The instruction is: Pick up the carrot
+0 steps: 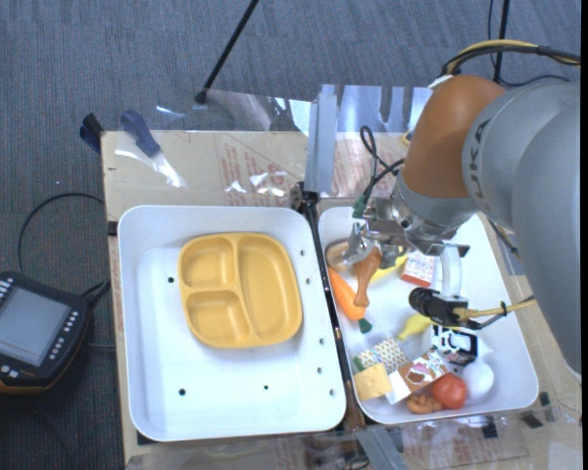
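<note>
The grey arm bends in from the right, its gripper [365, 235] low over the right bin [510, 355]; whether the jaws are clenched or released, I cannot tell. One carrot [347, 296] lies by that bin's left wall, just below the gripper, touching a tan drumstick-shaped toy [365, 274]. One yellow divided plate [241, 289] sits in the left bin [147, 360]. A tomato [449, 391] and other toy foods crowd the right bin's near end.

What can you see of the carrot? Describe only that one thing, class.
The carrot is orange, smooth and plastic-looking, tapered, with a small dark green tip at its lower end. It lies flat and slanted by the left wall of the right bin, beside the divider. A tan drumstick-like toy lies close on its right, seemingly touching. The gripper hangs just above.
</note>
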### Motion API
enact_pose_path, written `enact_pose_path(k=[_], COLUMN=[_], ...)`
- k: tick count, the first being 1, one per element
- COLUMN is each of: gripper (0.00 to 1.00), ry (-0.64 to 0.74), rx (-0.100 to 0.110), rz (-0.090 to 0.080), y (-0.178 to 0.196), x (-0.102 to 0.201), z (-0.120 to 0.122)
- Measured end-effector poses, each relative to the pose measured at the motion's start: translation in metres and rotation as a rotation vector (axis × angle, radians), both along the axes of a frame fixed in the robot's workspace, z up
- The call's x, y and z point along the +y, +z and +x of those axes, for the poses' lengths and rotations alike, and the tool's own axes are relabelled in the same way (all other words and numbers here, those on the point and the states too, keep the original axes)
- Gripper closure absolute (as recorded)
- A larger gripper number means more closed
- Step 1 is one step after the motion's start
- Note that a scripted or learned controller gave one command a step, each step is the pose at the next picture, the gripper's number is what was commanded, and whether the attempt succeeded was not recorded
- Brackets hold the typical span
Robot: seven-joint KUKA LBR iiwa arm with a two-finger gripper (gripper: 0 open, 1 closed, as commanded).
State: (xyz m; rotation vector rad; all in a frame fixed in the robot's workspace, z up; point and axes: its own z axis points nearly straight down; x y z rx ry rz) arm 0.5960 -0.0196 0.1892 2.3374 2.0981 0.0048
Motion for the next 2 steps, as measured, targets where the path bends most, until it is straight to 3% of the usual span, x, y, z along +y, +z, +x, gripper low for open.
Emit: enact_pose_path(k=[1,2], gripper=[1.0,1.0], ry=[0.062,0.254], rx=[0.008,0.007], rz=[-0.001,-0.001], y=[-0.003,-0.003], x=[0.005,-0.057], z=[-0.043,-0.066])
